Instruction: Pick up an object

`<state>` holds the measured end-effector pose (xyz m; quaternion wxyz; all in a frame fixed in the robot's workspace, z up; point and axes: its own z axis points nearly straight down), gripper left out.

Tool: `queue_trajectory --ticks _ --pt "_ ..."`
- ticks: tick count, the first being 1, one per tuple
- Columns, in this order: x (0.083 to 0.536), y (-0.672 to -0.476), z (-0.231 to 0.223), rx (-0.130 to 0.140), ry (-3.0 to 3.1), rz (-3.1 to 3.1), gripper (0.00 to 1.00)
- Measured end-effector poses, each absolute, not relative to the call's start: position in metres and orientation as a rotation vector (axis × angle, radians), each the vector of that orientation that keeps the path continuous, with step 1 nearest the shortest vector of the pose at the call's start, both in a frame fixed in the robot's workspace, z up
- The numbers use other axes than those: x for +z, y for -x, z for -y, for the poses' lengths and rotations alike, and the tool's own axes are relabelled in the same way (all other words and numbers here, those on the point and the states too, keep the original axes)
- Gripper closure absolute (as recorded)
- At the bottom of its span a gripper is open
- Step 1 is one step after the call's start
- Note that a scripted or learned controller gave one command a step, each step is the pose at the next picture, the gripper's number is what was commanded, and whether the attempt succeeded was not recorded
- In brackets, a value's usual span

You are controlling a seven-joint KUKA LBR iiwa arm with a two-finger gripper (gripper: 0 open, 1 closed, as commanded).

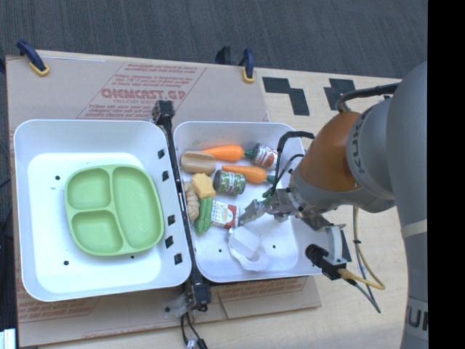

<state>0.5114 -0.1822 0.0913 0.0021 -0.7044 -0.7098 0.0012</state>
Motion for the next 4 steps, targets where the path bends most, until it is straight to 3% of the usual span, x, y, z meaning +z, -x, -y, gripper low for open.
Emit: queue_trajectory --ticks 1,2,3,4 --pt "0.092 -0.579 0.106 0.002 2.210 2.230 0.00" --pt "0.102 -0.579 0.107 0.007 2.208 2.231 1.00" --pt "0.218 -0.481 0.156 0.000 2.218 2.228 1.00" --pt "0.247 -0.586 0.193 0.000 2.216 2.229 1.00"
